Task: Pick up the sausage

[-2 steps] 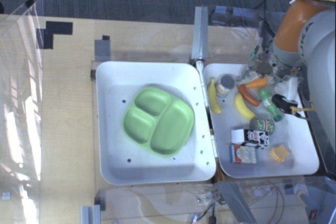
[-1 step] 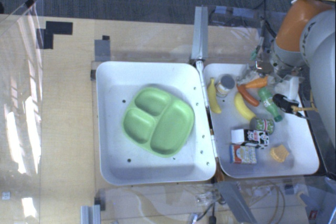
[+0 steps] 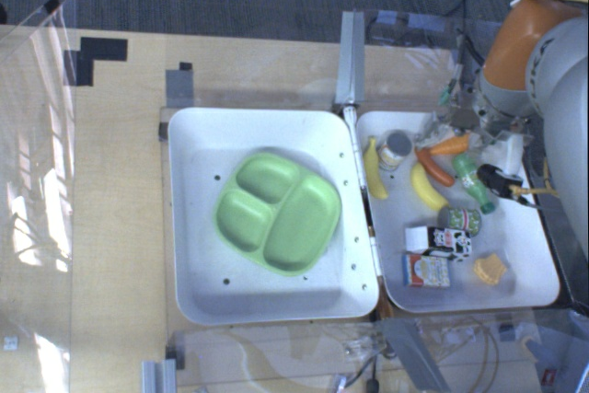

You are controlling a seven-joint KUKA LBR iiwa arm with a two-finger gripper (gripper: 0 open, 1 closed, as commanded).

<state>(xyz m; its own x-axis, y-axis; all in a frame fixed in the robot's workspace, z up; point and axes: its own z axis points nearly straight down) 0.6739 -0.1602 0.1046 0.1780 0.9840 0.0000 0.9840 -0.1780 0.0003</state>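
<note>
Pincer, its state impossible to tell, hovers over right bin on pale wooden bench.

Lime-green three-compartment plastic plate in white left bin. In white right bin: red-orange sausage, orange carrot, two yellow bananas and, green bottle, grey-lidded small can, black-and-white cow-pattern carton, red-and-white box, tan cracker-like piece. Grey arm with orange band. Light wood bench.
</note>
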